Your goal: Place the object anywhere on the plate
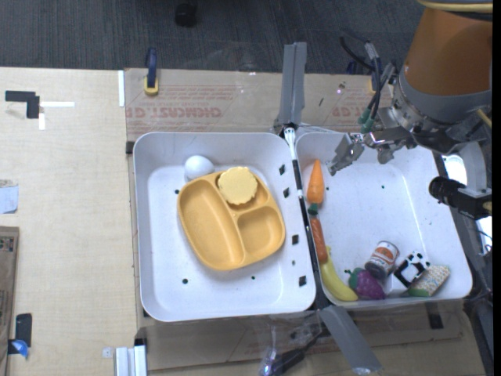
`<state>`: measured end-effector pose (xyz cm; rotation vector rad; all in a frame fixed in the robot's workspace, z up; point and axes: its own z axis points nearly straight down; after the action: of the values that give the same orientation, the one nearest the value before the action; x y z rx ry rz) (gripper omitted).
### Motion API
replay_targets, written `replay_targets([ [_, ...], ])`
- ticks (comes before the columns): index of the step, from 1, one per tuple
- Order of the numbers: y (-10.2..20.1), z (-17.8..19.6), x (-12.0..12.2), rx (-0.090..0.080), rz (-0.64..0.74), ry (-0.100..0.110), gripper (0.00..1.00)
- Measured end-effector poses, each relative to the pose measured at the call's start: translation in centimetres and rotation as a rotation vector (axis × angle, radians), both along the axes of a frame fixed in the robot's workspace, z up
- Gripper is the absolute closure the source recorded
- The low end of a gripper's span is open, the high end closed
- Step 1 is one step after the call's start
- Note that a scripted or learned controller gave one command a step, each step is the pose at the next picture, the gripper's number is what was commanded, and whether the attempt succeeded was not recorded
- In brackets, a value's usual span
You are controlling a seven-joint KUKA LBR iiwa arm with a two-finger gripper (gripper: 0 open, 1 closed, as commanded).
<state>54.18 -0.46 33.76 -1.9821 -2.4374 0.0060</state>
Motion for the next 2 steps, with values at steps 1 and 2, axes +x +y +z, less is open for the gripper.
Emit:
replay_targets([
  [1, 0.68, 4.17, -0.14, 0.0, 0.141, 0.0, 0.0],
  [2, 0.7, 4.85, 0.06, -0.002, 0.144, 0.003, 1.0],
])
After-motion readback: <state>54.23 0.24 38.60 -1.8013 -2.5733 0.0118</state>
